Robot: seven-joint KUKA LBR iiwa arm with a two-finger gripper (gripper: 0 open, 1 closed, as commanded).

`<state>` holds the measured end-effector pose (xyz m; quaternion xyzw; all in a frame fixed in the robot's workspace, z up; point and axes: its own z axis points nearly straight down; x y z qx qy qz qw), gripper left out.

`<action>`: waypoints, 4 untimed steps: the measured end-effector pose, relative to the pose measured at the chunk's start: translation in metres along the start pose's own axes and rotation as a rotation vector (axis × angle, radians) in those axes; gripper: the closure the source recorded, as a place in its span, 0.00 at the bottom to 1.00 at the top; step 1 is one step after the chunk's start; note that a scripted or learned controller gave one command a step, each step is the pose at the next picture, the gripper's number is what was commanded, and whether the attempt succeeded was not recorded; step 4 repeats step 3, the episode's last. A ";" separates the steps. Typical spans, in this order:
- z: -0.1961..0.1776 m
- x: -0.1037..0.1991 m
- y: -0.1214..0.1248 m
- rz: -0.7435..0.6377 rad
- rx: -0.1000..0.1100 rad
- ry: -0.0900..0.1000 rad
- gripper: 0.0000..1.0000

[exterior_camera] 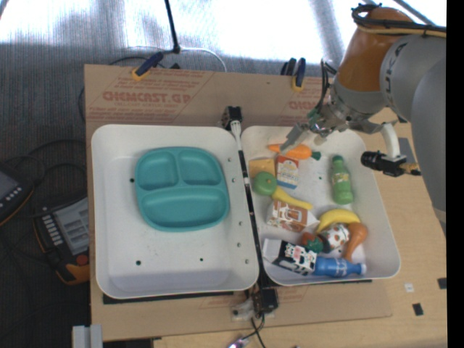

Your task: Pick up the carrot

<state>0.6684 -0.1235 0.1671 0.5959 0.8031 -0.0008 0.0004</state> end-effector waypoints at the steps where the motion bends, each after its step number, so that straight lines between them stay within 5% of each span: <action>1: 0.062 -0.002 0.003 -0.055 -0.010 -0.003 0.00; 2: 0.058 -0.001 0.001 -0.056 -0.002 -0.001 1.00; 3: -0.076 0.077 0.024 0.040 -0.002 0.001 1.00; 4: -0.076 0.077 0.024 0.040 -0.002 0.001 1.00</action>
